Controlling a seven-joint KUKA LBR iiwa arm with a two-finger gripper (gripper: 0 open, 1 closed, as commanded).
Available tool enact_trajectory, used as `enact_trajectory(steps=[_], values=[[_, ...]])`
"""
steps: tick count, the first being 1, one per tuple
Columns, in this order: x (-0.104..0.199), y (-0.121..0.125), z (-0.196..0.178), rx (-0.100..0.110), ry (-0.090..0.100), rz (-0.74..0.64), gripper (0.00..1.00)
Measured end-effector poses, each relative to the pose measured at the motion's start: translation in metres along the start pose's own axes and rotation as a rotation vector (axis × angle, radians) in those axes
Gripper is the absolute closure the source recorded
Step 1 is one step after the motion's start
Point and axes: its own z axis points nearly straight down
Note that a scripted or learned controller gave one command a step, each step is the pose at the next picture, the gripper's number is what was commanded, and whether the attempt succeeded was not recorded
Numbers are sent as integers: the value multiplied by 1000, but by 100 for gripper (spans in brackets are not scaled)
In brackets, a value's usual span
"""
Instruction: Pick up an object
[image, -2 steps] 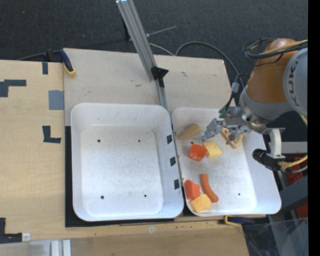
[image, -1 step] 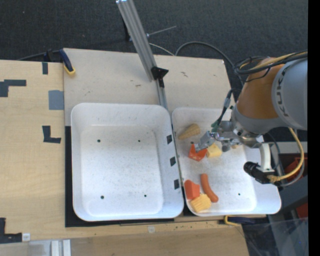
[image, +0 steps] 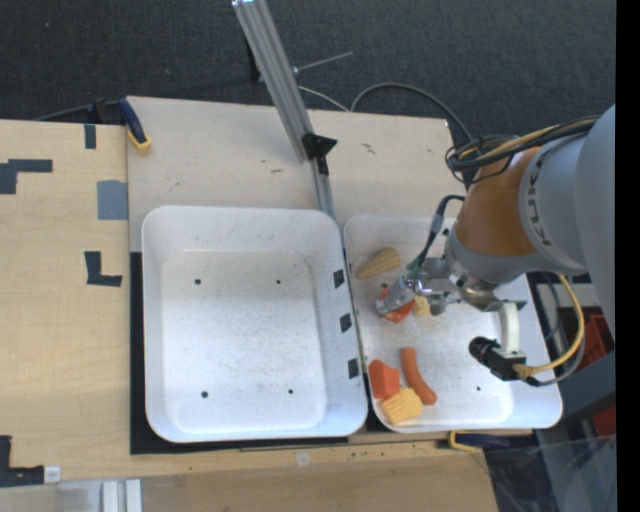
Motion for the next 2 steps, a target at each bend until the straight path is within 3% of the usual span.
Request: enact_trajectory(steps=[1,2], values=[[0,1,-13,-3,0,-2,100],[-4,2,-75,-12,-1,1,100]])
